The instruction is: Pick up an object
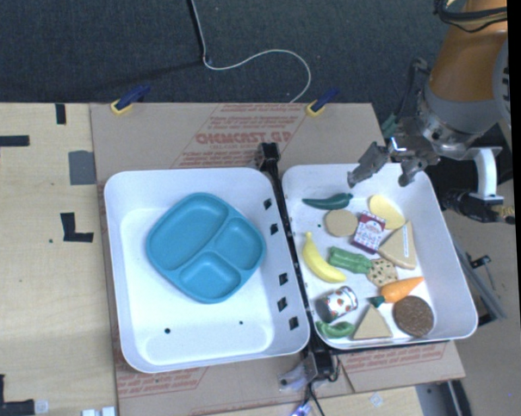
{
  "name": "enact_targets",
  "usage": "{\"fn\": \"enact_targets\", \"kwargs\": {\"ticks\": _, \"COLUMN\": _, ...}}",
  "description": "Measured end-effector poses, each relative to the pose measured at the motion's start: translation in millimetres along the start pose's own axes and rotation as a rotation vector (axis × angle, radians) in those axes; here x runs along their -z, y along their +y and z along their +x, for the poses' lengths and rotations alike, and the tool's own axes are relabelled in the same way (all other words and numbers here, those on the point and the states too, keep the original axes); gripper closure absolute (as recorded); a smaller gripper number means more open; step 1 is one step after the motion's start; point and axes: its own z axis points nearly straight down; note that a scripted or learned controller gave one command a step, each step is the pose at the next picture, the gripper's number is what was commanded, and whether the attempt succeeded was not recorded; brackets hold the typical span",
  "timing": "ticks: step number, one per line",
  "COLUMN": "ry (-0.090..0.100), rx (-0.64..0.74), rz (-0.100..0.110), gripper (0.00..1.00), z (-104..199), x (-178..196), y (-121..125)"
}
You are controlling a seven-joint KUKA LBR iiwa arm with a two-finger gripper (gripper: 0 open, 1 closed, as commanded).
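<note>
White bins sit side by side on the table [40, 281]. The right bin [448, 264] is full of toy food, like a yellow banana [315, 259] and an orange carrot [401, 289]. The claw [384, 165] hangs over that bin's far edge, its fingers spread apart and holding nothing. No toy is picked up yet, so the grab is all left to do.

Right bin [450, 263] crowded with toy food [366, 267], pieces touching; open floor left only along its far edge, beside the claw [384, 165].
</note>
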Motion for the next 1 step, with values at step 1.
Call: {"fn": "enact_targets", "kwargs": {"ticks": 1, "ry": 0.002, "rx": 0.002, "rz": 0.007, "gripper": 0.0, "z": 67.6, "x": -60.5, "y": -39.7}}
